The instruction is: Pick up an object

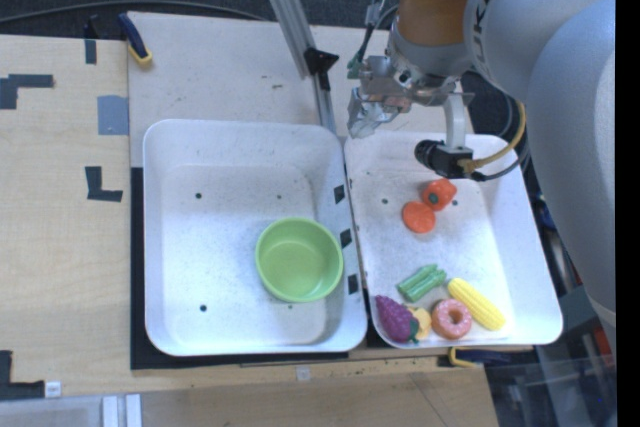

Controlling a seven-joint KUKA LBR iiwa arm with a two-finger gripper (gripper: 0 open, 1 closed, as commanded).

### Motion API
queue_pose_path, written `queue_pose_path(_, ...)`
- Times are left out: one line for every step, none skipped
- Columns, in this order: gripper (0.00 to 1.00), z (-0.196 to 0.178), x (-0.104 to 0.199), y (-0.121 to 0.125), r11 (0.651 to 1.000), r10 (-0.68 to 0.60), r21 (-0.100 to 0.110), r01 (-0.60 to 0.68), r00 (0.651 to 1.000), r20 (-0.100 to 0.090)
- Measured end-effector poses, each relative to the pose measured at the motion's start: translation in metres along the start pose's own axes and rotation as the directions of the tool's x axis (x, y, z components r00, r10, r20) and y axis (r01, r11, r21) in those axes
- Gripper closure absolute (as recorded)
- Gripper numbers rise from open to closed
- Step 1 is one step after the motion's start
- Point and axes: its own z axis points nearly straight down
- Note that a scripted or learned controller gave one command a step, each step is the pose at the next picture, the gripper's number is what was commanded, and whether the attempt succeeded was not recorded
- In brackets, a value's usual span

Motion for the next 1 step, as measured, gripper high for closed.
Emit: queue_pose_path(1.00,0.0185,0.0518,0.0007,1.000,0.000,0.001,0.000,1.000,0.001)
